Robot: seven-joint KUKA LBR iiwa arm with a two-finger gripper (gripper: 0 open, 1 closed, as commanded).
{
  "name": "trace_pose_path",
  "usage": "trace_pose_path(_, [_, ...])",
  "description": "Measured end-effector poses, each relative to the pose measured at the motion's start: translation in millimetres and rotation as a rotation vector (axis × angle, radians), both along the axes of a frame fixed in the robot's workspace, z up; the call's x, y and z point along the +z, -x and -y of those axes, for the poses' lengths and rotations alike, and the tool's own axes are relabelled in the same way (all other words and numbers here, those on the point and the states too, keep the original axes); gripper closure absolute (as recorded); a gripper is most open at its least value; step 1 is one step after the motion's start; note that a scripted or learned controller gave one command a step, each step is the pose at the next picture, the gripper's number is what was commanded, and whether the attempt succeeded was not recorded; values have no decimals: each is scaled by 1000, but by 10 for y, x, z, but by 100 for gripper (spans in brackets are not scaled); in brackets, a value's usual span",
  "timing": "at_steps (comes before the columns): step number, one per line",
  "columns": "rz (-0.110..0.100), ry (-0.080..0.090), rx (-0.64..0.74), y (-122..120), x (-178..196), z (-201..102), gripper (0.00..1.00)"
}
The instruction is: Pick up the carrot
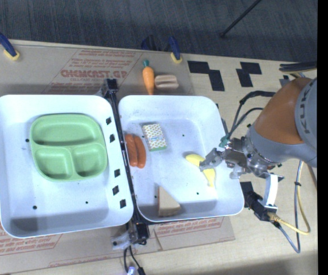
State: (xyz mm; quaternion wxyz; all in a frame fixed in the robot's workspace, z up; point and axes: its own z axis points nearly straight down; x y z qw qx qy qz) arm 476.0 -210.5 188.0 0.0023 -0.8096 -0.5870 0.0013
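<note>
Behind the right bin (224, 116), one carrot (147, 79) lies on the bench, beside one bun (166, 82).
Gripper (214, 158) hovers inside the bin, apparently open and empty, over one banana (202, 167), probably mistargeted; the carrot is well apart. Also inside: one sausage (135, 149), one packet (154, 137), one wedge (166, 202).

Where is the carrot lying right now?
The carrot lies outside both bins, on the bench behind the right bin's back rim, just left of a small bun-like toy.

Carrot (147, 78) behind right bin (178, 103)
</note>
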Motion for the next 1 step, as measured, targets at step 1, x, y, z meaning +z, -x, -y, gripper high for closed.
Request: trace_pose_path(1, [1, 0, 78, 2, -969, -394, 0])
